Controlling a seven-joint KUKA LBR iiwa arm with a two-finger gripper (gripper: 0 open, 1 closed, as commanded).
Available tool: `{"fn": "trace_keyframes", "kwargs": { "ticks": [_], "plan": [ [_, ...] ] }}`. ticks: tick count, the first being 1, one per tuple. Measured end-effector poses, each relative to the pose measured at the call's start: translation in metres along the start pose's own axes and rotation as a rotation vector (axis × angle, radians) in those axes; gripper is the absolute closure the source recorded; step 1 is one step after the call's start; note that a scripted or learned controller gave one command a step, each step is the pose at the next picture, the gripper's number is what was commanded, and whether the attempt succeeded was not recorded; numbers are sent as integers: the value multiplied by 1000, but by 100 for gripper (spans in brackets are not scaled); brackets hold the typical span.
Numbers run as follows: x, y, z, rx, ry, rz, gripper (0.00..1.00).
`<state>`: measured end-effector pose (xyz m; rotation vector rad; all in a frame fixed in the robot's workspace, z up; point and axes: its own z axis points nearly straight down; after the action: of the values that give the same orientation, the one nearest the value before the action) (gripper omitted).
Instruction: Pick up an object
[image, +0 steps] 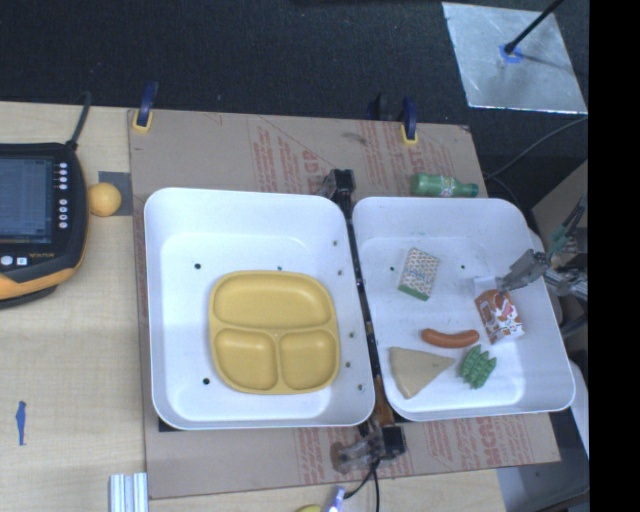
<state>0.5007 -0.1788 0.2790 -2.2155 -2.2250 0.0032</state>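
Gripper (522, 270): reaching in from rt edge, sitting over rt bin's (470, 215) far-rt side; tips pointing down-left toward packet. Whether claw is apart or together: cannot tell, too small and blurred.

Packet (499, 314): red/white wrapper, lying just below gripper tips, near bin's rt wall. Looking like the likeliest target, as judged from position. Not between tips as far as visible.

Sausage (451, 338): lying left of packet, near it, apart from it.

Broccoli (477, 368): green piece, sitting just rt of wedge, below sausage.

Wedge (417, 369): tan triangle, lying at bin's front, touching or nearly touching broccoli.

Box (419, 273): small patterned carton, lying mid-bin, well apart from gripper.

Left bin (180, 225): holding yellow tray (273, 330) w/ three compartments.

Bottle (444, 185): green, lying outside bins, behind rt bin.

Risk 1: packet is looking flat and thin, so tips may be sliding over it w/o catching an edge.

Risk 2: packet is sitting close to rt wall, so a descending claw may be striking wall or rim.

Risk 3: crinkly wrapper may be slipping out during lift if pinched at a corner only.

Risk 4: a push instead of a pinch may be shoving packet toward sausage.
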Motion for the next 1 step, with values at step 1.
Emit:
{"fn": "trace_keyframes", "kwargs": {
  "ticks": [1],
  "plan": [
    [-17, 71, 73, 2, -1, -2, 0]
  ]
}}
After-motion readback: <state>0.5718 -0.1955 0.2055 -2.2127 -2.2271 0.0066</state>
